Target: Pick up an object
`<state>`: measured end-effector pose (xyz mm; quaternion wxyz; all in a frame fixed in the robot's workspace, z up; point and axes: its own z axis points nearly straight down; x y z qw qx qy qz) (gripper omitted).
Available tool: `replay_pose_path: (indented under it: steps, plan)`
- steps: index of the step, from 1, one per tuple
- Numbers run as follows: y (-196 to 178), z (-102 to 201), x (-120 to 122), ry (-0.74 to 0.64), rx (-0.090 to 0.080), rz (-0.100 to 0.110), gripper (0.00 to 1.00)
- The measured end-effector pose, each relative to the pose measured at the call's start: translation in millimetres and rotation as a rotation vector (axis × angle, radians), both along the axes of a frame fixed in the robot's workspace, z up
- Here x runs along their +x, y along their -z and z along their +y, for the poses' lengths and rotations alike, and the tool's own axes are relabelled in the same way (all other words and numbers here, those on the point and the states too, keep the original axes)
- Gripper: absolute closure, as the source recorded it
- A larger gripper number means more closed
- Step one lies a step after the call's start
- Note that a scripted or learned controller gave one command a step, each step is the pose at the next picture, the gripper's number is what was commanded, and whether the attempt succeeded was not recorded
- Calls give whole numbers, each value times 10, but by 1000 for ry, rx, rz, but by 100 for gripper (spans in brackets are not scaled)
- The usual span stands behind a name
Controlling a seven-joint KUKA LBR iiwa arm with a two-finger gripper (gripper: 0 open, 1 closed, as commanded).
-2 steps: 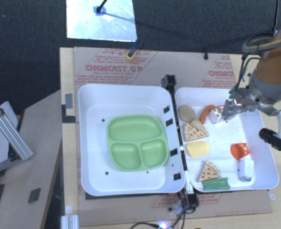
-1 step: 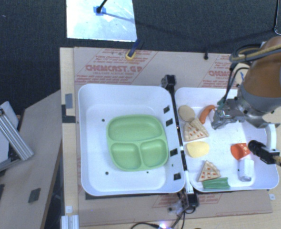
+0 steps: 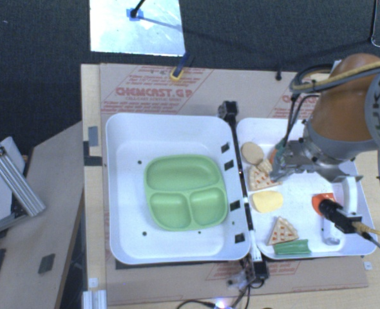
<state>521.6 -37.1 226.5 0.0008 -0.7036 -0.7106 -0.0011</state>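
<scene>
In right bin (image 3: 364, 224) — gripper (image 3: 279, 170), perhaps touching waffle (image 3: 261, 179)

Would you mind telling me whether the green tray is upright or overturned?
Upright: the green tray lies flat in the left bin, its three compartments facing up.

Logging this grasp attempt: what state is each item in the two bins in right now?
Green divided tray: flat in left bin.
Round cookie: right bin, lying free.
Waffle piece: under gripper.
Yellow piece: lying free.
Pizza slice: lying free.
Green bar: against front wall.
</scene>
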Motion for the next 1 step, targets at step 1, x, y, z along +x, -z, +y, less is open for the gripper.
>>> replay_pose_path:
  steps: [1]
  plan:
    - [-66,269,-198,2,-1,1,100]
